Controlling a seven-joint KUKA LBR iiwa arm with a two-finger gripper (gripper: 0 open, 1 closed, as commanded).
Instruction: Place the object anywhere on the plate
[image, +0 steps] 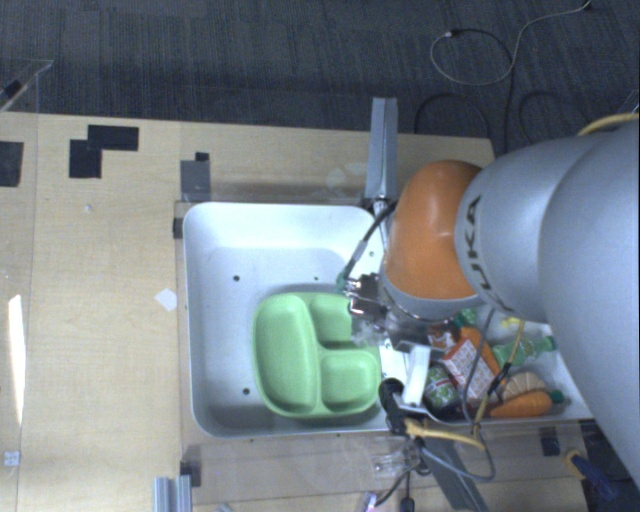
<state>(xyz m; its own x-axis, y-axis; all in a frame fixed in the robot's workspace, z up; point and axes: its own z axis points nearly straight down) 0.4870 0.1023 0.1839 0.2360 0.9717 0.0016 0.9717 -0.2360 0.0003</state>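
**Wrist over the divide, plate to its left, objects to its right**

The two-finger gripper (372, 318) sits low under the grey arm's orange band (430, 235), at the seam between the two shallow white bins; the wrist hides its tip, so whether it is clenched, released or carrying anything cannot be told. Just to its view-left, nearly touching, lies the light green sectioned plastic plate (305, 352), one in number, with three compartments, its longest compartment running top to bottom of the view along the plate's left side. It rests in the left white bin (225, 250). To the gripper's view-right, partly covered by the arm, the right bin holds a jumble of small items (462, 362): one orange carrot-shaped toy (522, 404) reads clearly, the rest are packets and bits I cannot count or name. Which of these is the task's object I cannot tell. I judge that any placing move runs leftward, a short way, onto the plate.
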